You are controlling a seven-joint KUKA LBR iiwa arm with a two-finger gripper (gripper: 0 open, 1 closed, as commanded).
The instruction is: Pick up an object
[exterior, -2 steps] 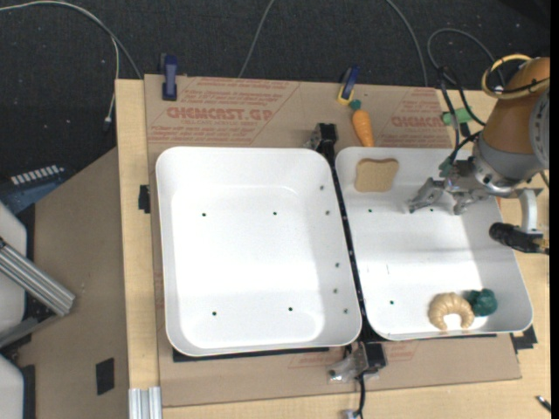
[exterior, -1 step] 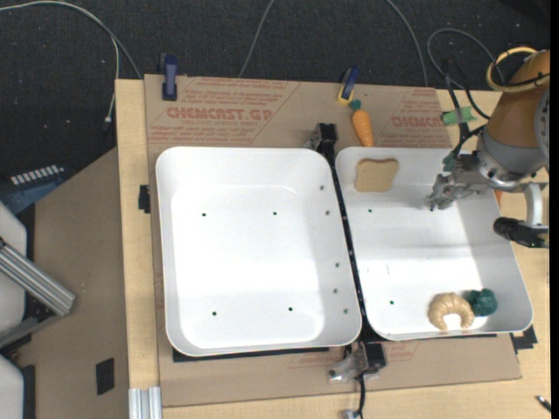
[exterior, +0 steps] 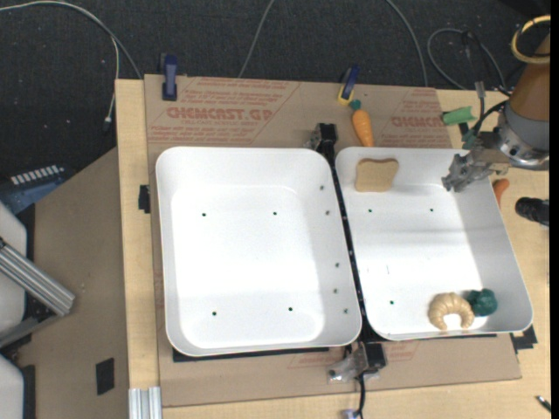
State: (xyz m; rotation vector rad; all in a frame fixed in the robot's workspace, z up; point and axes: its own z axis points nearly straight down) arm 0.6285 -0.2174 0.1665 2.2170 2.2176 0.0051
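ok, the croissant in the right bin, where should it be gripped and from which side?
Best guess: come straight down and close across the thick middle of the croissant. It lies flat as a curved crescent with tapering tips, so the centre gives the fullest hold. A green object touches its right side and the bin wall runs close below, so a side approach looks crowded. The end effector is at the bin's far end.

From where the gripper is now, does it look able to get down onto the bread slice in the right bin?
Probably yes. The gripper hovers at the right bin's far edge, and the bread slice lies alone in the far left corner with bare floor between them. The bin wall beside it may crowd the fingers.
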